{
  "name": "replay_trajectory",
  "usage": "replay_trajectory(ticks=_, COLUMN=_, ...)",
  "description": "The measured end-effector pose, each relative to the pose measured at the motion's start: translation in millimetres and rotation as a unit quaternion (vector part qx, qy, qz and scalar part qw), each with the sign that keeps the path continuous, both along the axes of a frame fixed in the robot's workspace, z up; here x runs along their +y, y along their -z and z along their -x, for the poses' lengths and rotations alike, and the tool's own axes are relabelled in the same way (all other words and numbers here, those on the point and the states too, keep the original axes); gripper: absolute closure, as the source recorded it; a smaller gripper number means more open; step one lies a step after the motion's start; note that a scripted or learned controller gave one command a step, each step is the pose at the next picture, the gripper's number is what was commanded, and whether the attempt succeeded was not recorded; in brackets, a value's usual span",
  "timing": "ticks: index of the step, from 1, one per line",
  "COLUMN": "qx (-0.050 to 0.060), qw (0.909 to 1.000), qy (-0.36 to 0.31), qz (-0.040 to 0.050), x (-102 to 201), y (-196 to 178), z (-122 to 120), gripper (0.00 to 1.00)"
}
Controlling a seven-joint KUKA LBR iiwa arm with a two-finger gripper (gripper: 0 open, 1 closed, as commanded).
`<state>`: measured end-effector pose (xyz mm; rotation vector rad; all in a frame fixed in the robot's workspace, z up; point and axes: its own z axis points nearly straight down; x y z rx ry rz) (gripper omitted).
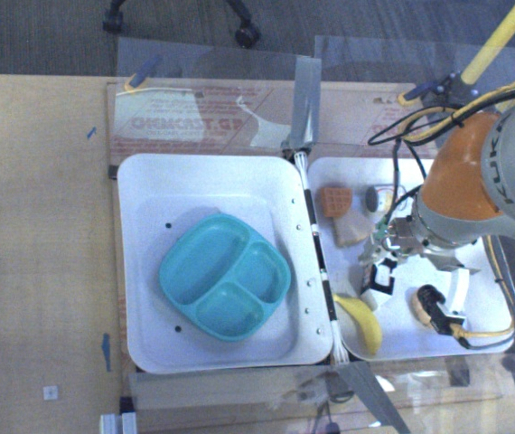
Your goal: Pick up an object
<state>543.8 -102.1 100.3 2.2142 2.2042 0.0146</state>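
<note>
Yellow banana (362,320) lies unlifted at the lower centre-right of the frame in my right bin (501,319), my pincer (381,274) just above it, grip state unreadable, so the pick remains.

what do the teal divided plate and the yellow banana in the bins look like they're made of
The teal divided plate in the left white bin looks like moulded plastic: one even colour, soft sheen, rounded compartment ridges. The yellow banana in the right bin has a smooth, uniform yellow skin with a dark tip; it may be a plastic or foam replica, but the view cannot settle that.
</note>
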Motion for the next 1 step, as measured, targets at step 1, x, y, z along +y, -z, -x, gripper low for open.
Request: replay_trajectory(ticks=1, qx=0.01, qw=0.9999, qy=-0.005, qz=-0.0024, x=54.1, y=-154.1, z=-3.5, gripper=1.0)
